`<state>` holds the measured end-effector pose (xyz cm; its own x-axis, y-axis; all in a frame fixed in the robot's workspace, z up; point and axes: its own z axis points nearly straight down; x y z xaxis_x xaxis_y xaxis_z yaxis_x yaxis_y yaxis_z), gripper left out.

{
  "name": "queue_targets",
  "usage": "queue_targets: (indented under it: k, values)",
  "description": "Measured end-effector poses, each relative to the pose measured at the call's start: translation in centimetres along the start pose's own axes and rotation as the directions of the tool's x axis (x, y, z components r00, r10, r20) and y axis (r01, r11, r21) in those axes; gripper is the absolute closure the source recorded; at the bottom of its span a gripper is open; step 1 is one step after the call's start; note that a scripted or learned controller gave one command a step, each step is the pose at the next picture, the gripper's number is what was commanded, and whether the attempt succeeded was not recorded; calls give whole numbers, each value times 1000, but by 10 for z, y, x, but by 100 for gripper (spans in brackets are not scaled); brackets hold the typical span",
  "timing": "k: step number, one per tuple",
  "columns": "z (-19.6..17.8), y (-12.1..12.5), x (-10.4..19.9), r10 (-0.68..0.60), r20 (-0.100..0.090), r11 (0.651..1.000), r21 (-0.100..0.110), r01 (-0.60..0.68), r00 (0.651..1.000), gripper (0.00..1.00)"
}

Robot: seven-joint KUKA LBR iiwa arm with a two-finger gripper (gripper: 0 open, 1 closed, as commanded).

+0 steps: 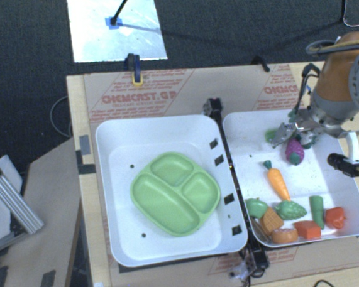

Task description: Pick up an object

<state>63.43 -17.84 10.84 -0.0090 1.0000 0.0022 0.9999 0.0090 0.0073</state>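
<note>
Entry, right-hand bin: you are looking at the grey arm with the orange band (343, 73) reaching in from the right, its two-finger gripper (294, 134) hanging low over the upper part of the shallow white plastic bin on the right (245, 133).

Item nearest the tool: a small purple, egg-shaped toy vegetable of smooth plastic (295, 152). It is lying just below the gripper in the picture, touching or nearly touching it; you cannot tell whether it is between the fingers, and whether they are parted or closed is not readable at this size. Its long axis is running roughly up and down the picture. A small green piece (272, 136) is sitting just to the gripper's left.

Further stock, well apart toward the near edge:
- an orange toy carrot with a green tip (277, 182), tapered, lying on a slant;
- a cluster of hard, glossy toy foods along the bottom wall: a green leafy lump (291, 210), an upright green block (316, 206), a red rounded piece (335, 217), and orange and red chunks (282, 231).

Left-hand white bin (116, 177): it is holding a pale green divided plastic plate with three compartments (175, 194), lying flat.

Judgement: the purple piece is the likeliest pick, being closest to the fingers.
</note>
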Motion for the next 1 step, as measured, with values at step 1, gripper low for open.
queue_targets:
  k: [1]
  values:
    - [-9, 0, -1, -1, 2, 1000, 0, 1, 1000, 100]
